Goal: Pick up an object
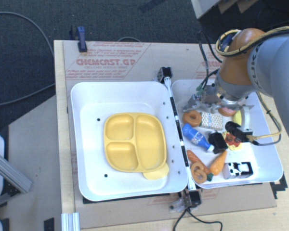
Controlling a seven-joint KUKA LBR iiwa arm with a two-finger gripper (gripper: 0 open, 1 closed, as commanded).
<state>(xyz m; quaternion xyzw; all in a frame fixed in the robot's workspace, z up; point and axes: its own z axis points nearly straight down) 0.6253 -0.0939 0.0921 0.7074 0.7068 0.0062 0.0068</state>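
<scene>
**Over the right bin, grip hidden**

I'm reaching in from the right, my gripper [216,100] low over the far end of the right bin [272,165]. My wrist hides it, so I cannot tell its grip. Just below sit a donut [191,118], a blue bottle [195,136] and a carrot [218,162]. The yellow divided plate [135,142] lies in the left bin [86,129].

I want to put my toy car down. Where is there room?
The left bin has bare white floor all around the yellow divided tray, widest on its left. The right bin is crowded with toys such as the carrot and blue bottle.
</scene>
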